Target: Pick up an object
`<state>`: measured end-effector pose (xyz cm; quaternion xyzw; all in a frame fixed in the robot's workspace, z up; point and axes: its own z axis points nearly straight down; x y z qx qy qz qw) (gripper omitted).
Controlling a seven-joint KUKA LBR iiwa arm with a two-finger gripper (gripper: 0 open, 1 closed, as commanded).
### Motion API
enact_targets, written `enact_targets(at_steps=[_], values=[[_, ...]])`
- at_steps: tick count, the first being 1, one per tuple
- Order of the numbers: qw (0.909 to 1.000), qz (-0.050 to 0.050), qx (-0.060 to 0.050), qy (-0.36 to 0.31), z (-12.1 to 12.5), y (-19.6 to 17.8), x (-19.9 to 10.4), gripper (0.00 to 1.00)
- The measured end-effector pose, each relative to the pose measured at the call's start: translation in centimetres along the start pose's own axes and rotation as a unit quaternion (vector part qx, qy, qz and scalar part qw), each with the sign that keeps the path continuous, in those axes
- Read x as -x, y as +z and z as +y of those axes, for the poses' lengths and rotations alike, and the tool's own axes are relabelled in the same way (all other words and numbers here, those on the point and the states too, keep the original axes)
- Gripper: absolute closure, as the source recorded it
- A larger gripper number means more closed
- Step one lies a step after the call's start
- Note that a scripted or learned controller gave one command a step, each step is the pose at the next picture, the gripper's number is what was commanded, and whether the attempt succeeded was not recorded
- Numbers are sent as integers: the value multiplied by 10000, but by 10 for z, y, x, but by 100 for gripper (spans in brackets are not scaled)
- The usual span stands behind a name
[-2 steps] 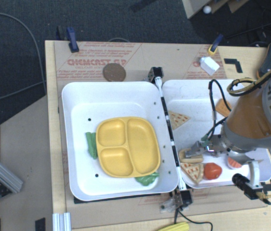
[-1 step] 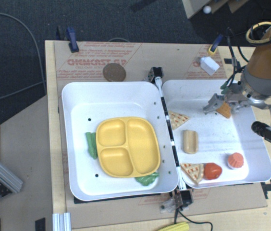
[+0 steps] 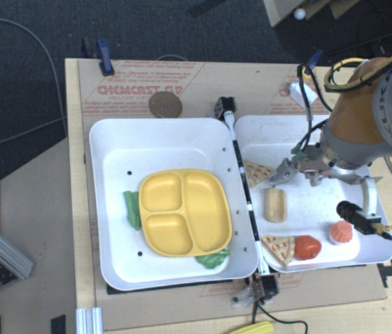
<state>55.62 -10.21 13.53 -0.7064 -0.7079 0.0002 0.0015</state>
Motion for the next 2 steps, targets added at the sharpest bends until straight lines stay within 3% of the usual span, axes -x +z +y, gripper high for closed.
enact_targets(at_steps=[1, 2], values=[[10000, -4, 2, 10, -15, 51, -9, 0], [10000, -3, 1, 11, -37, 51, -11, 0]])
